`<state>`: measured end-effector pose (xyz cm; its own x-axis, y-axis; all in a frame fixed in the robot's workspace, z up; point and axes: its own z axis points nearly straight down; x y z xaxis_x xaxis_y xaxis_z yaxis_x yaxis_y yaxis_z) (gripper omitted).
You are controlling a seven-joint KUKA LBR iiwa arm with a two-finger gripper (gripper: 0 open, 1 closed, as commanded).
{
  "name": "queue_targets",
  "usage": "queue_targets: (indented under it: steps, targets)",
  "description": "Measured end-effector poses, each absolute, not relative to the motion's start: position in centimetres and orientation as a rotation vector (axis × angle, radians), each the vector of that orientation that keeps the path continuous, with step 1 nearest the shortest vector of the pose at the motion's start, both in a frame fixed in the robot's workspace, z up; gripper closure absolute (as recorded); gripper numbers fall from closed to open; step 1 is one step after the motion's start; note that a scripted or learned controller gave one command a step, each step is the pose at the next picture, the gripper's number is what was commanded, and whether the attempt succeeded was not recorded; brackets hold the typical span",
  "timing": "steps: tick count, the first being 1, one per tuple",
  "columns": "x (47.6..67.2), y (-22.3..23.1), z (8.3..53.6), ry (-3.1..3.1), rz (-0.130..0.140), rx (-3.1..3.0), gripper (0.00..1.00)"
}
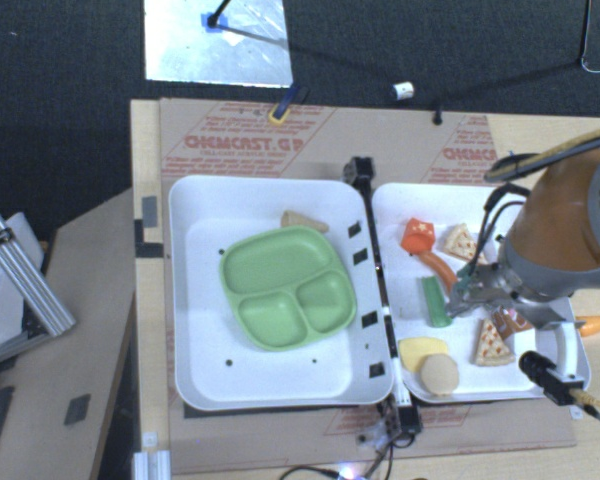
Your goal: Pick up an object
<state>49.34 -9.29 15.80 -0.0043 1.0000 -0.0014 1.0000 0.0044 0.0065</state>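
Green stick [435,301] lies in the right bin [400,203], its long axis running near to far, tilted slightly so the far end leans left. An orange sausage-like piece [438,266] touches its far end, and a red block [418,235] sits farther off. The gripper [467,294] hangs just right of the stick; whether its fingers are apart or together I cannot tell. Near the bin's front edge lie a yellow slice [421,350] and a tan round piece [440,374]. A green divided plate [285,286] rests in the left bin [195,368].

Dark carpet floor [60,58] surrounds a bench [100,258], perhaps cardboard-topped.
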Motion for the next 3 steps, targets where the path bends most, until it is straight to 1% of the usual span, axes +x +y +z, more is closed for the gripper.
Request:
queue_targets:
  steps: [1,2,3]
  targets:
    - [49.0,-9.0,22.0,2.222,0.007,2.211,1.00]
    - [49.1,-9.0,22.4,2.225,0.002,2.216,1.00]
    - [53.7,-5.8,21.5,2.229,0.005,2.210,1.00]
